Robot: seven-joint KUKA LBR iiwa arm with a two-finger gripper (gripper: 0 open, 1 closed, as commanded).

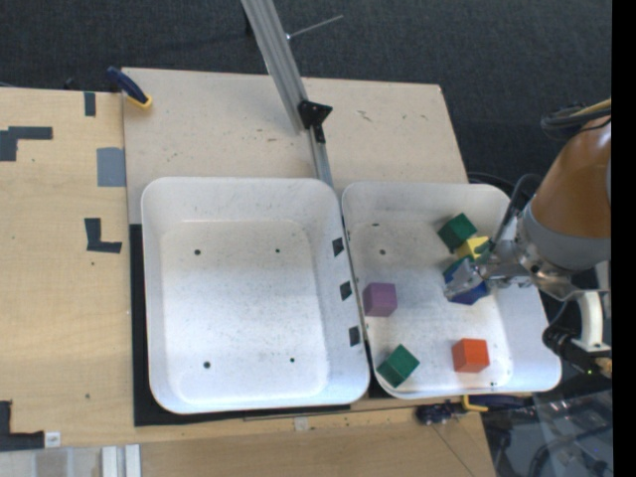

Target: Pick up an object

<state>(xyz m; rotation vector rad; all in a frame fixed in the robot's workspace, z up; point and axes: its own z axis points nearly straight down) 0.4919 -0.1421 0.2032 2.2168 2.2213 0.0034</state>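
Gripper (475, 271), grip unclear, sits in right white bin (417, 207) on wooden bench (229, 127) over dark carpet (447, 28).

Blue object (465, 288) apparently partly hidden under arm (566, 217).

Two white bins (243, 192) on the bench, with a purple cube (380, 299), an orange-red cube (471, 355), two green blocks (398, 364), and yellow (478, 245) and blue (467, 288) pieces beside the grey-and-orange arm (576, 202).

You're seeing a metal pole (281, 58) slanting across the counter (60, 266), a blue-and-yellow clamp (129, 87) lying at its back edge, grey tape patches (110, 166) sitting beside it.
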